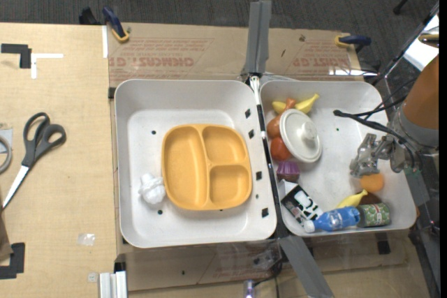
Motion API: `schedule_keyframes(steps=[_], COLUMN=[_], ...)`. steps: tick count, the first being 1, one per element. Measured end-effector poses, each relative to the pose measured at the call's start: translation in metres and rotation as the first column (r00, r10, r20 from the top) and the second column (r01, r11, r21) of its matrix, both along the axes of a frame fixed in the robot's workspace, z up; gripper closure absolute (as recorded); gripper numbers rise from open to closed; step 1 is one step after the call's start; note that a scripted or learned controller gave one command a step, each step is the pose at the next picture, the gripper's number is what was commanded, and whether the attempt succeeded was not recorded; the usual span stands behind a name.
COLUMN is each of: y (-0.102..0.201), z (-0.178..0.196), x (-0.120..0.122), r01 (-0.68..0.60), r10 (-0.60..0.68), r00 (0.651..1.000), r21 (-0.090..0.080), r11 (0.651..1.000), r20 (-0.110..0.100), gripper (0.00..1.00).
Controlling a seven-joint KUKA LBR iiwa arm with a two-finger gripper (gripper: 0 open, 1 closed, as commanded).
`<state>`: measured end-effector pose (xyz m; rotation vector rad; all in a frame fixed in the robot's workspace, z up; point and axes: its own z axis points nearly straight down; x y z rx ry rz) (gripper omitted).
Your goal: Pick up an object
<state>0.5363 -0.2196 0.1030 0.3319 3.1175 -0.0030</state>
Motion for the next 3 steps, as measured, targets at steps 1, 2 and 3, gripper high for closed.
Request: schedule_keyframes(steps=[1,2,3], y=[0.0,-0.002,-0.001], z=[0.0,-0.009,0.001], x=[0.0,0.016,0.018], r01=[0.0,-0.018,-0.021], r10=[0.0,0.018,0.021], r00=[1.0,1.0,1.0], r21=[0.0,0.0,-0.003], r11=[1.0,1.0,1.0], r20=[0.0,-0.001,0.004], gripper=[0.0,0.0,1.0])
